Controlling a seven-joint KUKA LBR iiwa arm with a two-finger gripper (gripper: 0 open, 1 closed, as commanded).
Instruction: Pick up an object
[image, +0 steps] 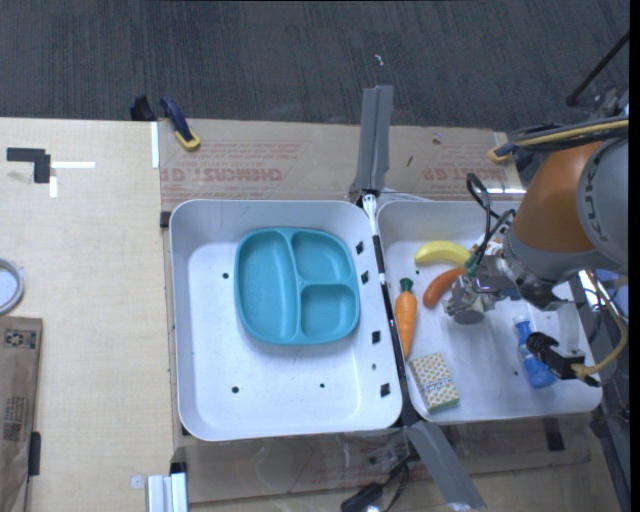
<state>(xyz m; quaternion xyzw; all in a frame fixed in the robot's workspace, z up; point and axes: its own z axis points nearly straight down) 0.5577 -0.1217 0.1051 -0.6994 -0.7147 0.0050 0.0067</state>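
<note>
The right bin (500, 400) holds a yellow banana (441, 253), an orange-red sausage-shaped piece (441, 286), a carrot (405, 318) with a green top, a small patterned box (435, 381) and a blue bottle (533, 359). My gripper (467, 306) hangs low in this bin, just right of the orange-red piece and below the banana. Its metal tips sit close over the bin floor. Nothing shows between them.
The left bin (200, 400) carries a teal divided plate (298, 285). A grey divider post (375, 140) stands behind the seam between the bins. The arm's orange band (560, 205) and grey body cover the right bin's far right corner.
</note>
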